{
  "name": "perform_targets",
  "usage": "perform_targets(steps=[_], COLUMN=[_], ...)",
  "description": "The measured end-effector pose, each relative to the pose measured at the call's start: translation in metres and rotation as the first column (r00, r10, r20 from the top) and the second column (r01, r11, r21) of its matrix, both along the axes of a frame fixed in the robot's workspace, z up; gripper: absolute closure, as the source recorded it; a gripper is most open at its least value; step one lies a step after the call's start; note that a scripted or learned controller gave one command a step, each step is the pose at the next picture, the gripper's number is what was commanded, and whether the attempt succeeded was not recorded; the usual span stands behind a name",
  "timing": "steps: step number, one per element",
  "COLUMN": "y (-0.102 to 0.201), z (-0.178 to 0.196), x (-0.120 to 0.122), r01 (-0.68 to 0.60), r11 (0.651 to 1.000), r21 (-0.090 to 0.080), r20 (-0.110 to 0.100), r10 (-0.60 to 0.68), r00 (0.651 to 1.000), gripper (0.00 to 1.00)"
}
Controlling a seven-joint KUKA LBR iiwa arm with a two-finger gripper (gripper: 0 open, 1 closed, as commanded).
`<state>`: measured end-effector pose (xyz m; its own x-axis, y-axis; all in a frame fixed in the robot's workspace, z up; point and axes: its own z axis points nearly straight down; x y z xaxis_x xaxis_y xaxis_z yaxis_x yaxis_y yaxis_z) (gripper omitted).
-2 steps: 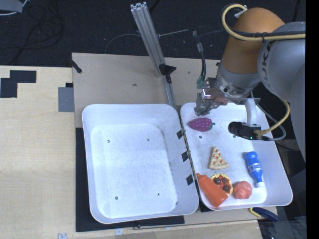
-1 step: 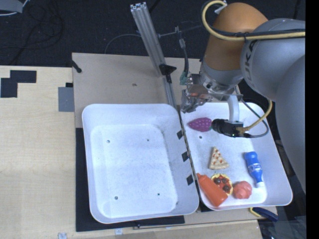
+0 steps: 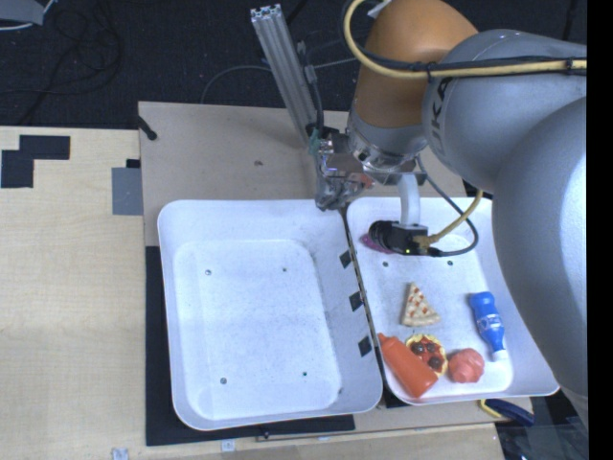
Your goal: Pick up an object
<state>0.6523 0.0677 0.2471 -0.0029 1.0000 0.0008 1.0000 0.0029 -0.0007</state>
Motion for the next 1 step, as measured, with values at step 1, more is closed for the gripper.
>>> perform_targets(steps=[1], y=[-0.0013], z=[0.0002], x=[0.0], r01=[0.001], r11=[1.0], r21=[-0.001], r20=[0.0], r10=[-0.001], r00=[1.0], gripper=[0.0])
